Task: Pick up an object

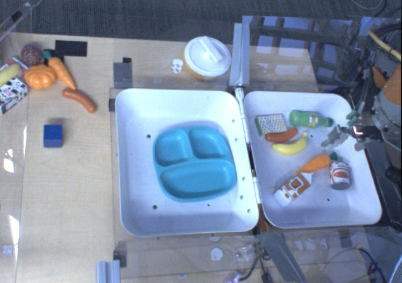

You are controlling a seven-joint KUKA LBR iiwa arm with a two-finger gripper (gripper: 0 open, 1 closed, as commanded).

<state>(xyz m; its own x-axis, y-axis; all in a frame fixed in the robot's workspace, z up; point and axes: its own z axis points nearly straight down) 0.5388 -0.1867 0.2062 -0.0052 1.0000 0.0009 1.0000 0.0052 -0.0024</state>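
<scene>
Since the task names no particular object, anything within reach will serve, and the banana (290, 147) makes a handy marker for the rest. Far to its left, out on the bare desk (75, 200), lie a blue cube (53, 135) and a loose heap of toy food (44, 74). Nearer, but well left of the banana, the left bin (125, 150) holds a blue divided plate (195, 162).

The banana itself lies in the right bin (370, 213), touching a red sausage (281, 135) just above-left of it. A speckled grey block (271, 123) is beyond that, and a small carton (294, 187) lies below. Up and right of the banana is a green bottle (309, 118) on its side. Down and right of it is a carrot (316, 163), with a can (340, 175) just past the carrot's tip.

Right of the banana and above the can, the gripper (345, 139) hangs with its fingers spread wide and nothing between them.

The likeliest targets are the carrot and can. They sit so close that one finger could come down on the wrong item or wedge between the two, nudging both aside. The can may roll or tip, and the tapered carrot may squirt out as the fingers close. A descent too near the bin's right wall could also catch the rim.
</scene>
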